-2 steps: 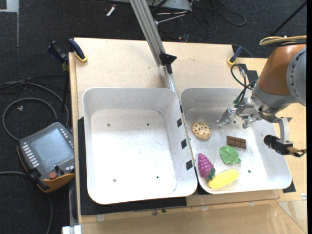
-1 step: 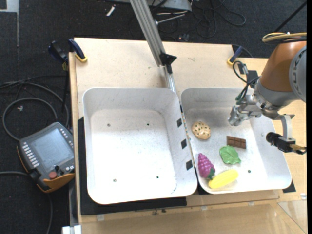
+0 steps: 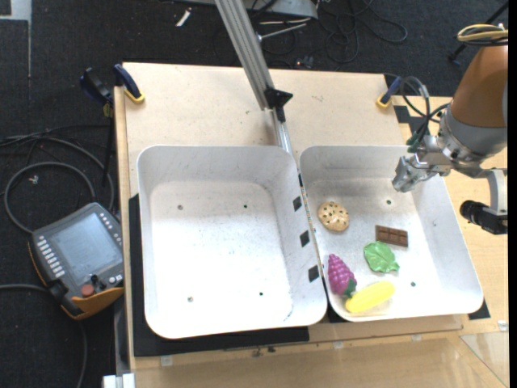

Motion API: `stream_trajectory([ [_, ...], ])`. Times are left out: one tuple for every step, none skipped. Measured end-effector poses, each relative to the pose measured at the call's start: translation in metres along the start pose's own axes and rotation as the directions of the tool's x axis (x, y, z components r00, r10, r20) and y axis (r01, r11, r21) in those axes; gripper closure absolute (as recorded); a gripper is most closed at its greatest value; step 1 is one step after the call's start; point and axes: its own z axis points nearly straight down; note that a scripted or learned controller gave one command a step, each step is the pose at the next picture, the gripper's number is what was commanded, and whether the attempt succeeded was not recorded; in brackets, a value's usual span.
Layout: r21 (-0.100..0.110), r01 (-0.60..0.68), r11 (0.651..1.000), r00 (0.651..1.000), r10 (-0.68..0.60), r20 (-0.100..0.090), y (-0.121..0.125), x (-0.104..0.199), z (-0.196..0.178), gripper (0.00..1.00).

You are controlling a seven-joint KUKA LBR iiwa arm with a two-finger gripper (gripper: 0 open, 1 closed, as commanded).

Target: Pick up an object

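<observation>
- Camera view from above gives me both white bins side by side on the bench: the left bin [image 3: 153, 241] and the right bin [image 3: 452, 249], their inner walls touching along the middle.
- From my seat I see the arm [image 3: 483, 95] reaching in from the right, its orange band above the grey wrist, over the upper right corner of the right bin.
- My gripper [image 3: 403, 178] hangs over the upper right part of the right bin's floor, above bare white plastic, with nothing between its tips.
- As for how wide the pincer stands, I cannot tell; its end is a small grey shape at this angle.
- A round speckled cookie [image 3: 333, 215] lies near the middle wall of the right bin, down and to the left of the gripper and apart from it.
- A brown chocolate bar [image 3: 392, 235] lies flat, below the gripper and to the right of the cookie.
- A green leaf [image 3: 380, 257] sits just below the chocolate bar.
- A purple grape bunch [image 3: 339, 274] rests against the middle wall near the lower edge of the bin.
- A yellow corn cob [image 3: 371, 297] lies just beside the grapes, under the green leaf.
- A teach pendant [image 3: 78, 257] rests on the dark floor left of the bench.
</observation>
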Motion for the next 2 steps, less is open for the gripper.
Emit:
stream_trajectory([
  [0.000, 0.001, 1.000, 1.000, -0.001, 0.001, 0.002, 0.000, -0.054, 1.00],
  [0.008, 0.006, 1.000, 1.000, -0.006, -0.004, 0.002, 0.064, -0.049, 1.00],
])
